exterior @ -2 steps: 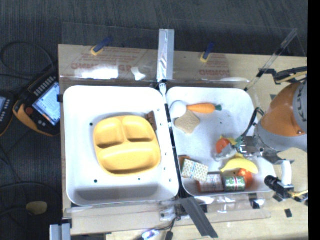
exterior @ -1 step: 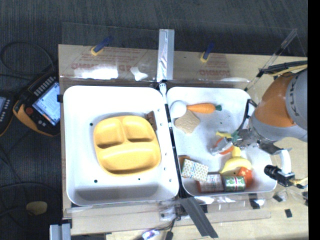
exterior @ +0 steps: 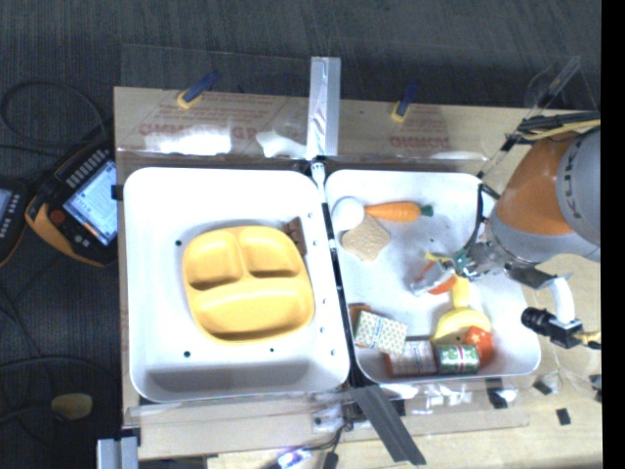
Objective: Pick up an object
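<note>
**Arm at the right bin, gripper low among the clutter**

From my remote station I saw the arm (exterior: 547,198) reaching in from the right, its orange band above the right bin (exterior: 508,355). The gripper (exterior: 459,262) sat low near the middle of that bin, just above a yellow bottle-shaped toy (exterior: 459,316). Small items lay tangled at its tip (too fine for me to tell whether anything sat between the fingers), and I could not tell whether the claw was apart or together.

The candidate objects all lay in the right bin: a carrot (exterior: 395,211) near the far wall, a tan sponge-like block (exterior: 366,239) just beside it, a white patterned packet (exterior: 379,332) near the front left corner, and a green-labelled can (exterior: 457,359) touching the yellow toy's base.

The left bin (exterior: 146,360) held a yellow divided tray (exterior: 249,279), lying flat at its centre.
</note>
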Motion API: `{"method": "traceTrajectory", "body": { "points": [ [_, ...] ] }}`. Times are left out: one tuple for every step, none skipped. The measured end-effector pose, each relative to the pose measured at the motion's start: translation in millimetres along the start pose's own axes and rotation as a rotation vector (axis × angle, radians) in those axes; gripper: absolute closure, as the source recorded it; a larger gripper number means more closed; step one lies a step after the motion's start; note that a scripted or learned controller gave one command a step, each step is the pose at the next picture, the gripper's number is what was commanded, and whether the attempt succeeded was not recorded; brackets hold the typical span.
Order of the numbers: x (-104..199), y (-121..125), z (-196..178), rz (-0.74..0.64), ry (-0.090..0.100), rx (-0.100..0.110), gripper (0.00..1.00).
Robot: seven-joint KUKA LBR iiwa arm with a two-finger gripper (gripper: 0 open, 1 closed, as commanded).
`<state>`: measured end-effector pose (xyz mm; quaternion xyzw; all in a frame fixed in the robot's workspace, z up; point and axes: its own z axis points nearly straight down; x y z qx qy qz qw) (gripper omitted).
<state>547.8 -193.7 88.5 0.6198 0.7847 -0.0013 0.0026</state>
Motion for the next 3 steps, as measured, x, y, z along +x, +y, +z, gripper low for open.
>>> {"method": "traceTrajectory", "body": {
  "points": [
    [0, 1, -9, -0.002, -0.002, -0.001, 1.0],
    [50, 7, -2, 0.027, -0.004, -0.009, 1.0],
    [115, 33, -132, -0.018, 0.006, 0.006, 1.0]
  ]
}}
